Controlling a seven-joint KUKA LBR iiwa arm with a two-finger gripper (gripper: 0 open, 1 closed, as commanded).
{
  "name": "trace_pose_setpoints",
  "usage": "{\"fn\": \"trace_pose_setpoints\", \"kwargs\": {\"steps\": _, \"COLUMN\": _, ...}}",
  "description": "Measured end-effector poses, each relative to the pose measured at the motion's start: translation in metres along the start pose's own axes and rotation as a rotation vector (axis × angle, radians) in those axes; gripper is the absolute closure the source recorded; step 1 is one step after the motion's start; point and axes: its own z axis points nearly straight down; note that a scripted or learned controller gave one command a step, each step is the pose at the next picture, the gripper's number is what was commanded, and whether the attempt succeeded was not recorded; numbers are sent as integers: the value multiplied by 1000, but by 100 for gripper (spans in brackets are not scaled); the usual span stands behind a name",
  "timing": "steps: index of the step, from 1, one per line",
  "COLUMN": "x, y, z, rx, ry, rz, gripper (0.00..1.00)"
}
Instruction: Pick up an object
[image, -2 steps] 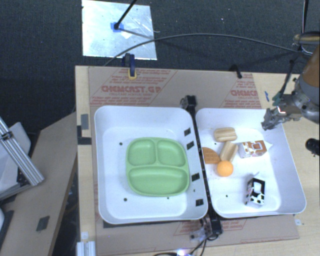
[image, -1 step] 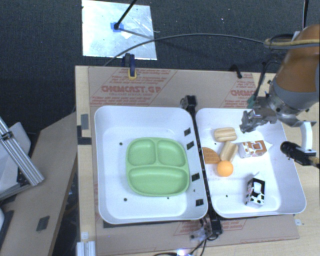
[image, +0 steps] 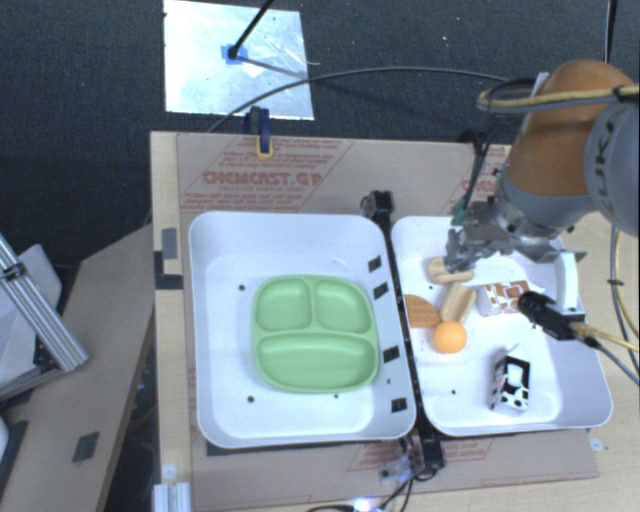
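Note:
The right bin (image: 570, 400) holds several small items. An orange ball (image: 450, 338) lies near its left side, with a tan cylinder (image: 458, 299) and a brown flat piece (image: 422, 312) just behind it. A pale tan piece (image: 438, 269) lies at the back left of the bin. My gripper (image: 462, 252) hangs right over that pale piece, reaching down from the grey and orange arm (image: 560, 150). A red and white box (image: 504, 296) lies to the gripper's right, and a black and white carton (image: 511, 384) stands near the front.
The left bin (image: 220, 300) holds a green divided plate (image: 315, 333). A black divider strip (image: 395, 330) runs between the two bins. A black cable part (image: 545, 312) crosses the right bin near the box. A metal rail (image: 35, 310) stands at the far left.

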Motion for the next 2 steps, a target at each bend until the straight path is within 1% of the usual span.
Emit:
{"fn": "trace_pose_setpoints", "kwargs": {"steps": 1, "x": 49, "y": -2, "z": 15, "rx": 0, "ry": -1, "rz": 1, "gripper": 100}}
{"fn": "trace_pose_setpoints", "kwargs": {"steps": 2, "x": 105, "y": -3, "z": 27, "rx": 2, "ry": 0, "rz": -1, "gripper": 100}}
